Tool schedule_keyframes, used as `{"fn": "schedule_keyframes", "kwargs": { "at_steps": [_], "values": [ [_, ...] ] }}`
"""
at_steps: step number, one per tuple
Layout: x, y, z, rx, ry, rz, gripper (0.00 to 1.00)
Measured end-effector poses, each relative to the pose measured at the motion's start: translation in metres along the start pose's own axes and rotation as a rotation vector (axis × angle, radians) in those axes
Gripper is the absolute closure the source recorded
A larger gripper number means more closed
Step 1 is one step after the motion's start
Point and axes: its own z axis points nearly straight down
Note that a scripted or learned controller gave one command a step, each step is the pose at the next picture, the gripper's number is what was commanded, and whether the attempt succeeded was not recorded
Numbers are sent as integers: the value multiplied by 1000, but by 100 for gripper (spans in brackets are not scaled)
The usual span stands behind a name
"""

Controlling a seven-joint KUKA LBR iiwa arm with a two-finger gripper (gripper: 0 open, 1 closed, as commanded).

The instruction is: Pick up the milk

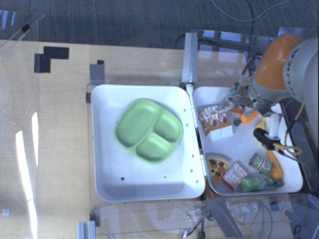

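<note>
Approach step. Milk carton (215, 123) lies on its side at the upper left of the right bin (294, 185), near the divider. Gripper (238, 99) hovers just beside its upper right corner; opening cannot be told. Next: shift left over carton, descend, close

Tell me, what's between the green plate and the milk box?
In the camera view, between the green plate and the milk carton: bare white bin floor, then the bins' two touching rims.
</note>
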Motion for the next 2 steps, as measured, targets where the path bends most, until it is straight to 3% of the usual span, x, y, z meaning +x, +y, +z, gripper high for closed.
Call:
{"fn": "schedule_keyframes", "kwargs": {
  "at_steps": [1, 2],
  "values": [
    [13, 6, 11, 18, 3, -260, 0],
    [17, 1, 15, 6, -5, -318, 0]
  ]
}}
